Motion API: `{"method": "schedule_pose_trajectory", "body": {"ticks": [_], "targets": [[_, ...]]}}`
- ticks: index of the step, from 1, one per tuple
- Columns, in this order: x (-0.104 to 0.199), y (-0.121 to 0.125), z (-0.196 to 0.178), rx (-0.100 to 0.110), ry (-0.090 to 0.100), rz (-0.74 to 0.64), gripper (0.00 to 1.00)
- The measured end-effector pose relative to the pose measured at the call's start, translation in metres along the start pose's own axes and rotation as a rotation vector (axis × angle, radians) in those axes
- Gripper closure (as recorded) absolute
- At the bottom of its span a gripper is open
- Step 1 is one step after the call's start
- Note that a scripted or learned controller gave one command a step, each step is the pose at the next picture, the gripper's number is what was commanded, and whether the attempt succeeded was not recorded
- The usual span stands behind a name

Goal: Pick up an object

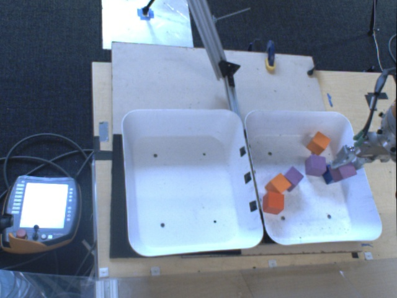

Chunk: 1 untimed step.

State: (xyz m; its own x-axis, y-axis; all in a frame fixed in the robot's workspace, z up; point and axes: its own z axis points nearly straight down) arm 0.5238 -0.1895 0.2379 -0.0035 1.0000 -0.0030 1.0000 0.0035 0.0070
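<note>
Blocks sit in the right bin (363, 225), and none lie in the left bin (186, 228). An orange cube (319, 143) is near the back of the right bin. A purple cube (316, 165) is just in front of it. A smaller purple cube (293, 177) sits closer to the middle, touching an orange block (278, 183). A red-orange cube (273, 202) is just in front of that orange block, close to the bin's left wall.

One more purple block (345, 172) lies by the right side of the bin, with a dark blue piece (328, 176) peeking out beside it. The gripper (345, 161) comes in from the right and is low over this purple block. It looks very close to the block, maybe touching it. Whether the fingers are spread or pressed together cannot be told from this view, and it is not clear that they pinch the block.

Both white bins rest side by side on a pale surface (173, 73). A slanted metal pole (208, 30) crosses the top of the view and ends near the gap between the bins. A yellow and blue clamp (270, 58) sits at the back edge of the surface. A control pad with a bright screen (40, 213) lies on the dark floor at the left, with black cables looping around it.
</note>
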Motion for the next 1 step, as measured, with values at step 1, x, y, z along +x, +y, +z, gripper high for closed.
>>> {"method": "schedule_pose_trajectory", "body": {"ticks": [1], "targets": [[-0.0002,0.0011,-0.0120,0.004,0.002,0.000,1.00]]}}
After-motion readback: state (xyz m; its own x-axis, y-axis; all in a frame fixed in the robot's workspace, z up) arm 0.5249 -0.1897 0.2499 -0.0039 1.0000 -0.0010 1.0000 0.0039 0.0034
